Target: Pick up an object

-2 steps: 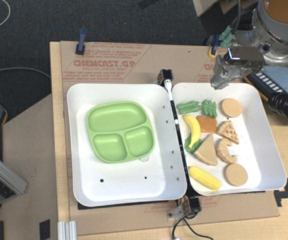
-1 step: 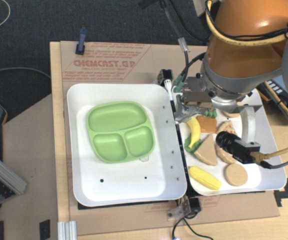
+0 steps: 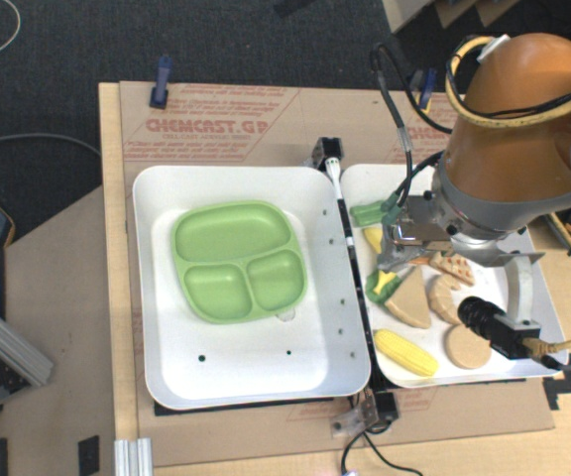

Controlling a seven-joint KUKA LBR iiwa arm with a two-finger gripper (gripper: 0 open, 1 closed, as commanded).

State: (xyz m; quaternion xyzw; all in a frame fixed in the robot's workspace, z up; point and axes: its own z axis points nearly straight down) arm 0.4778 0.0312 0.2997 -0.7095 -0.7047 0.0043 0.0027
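My gripper [image 3: 401, 256] hangs low over the left part of the right bin [image 3: 397, 178], under the grey and orange arm. Right below it lies a green and yellow toy piece [image 3: 384, 285], and a yellow piece [image 3: 373, 238] lies just to its left. A green item [image 3: 368, 212] sits at its upper left. Tan bread-like pieces [image 3: 410, 304] lie in front of it, with a patterned slice [image 3: 454, 266] to its right. A yellow corn cob [image 3: 405, 352] and a round tan cookie [image 3: 467, 348] rest near the bin's front edge. The arm hides the bin's far right part.
The left bin [image 3: 157, 296] holds a light green divided plate [image 3: 238, 261]. A black rail [image 3: 345, 236] runs between the two bins. Both bins rest on a brown board [image 3: 216, 117].
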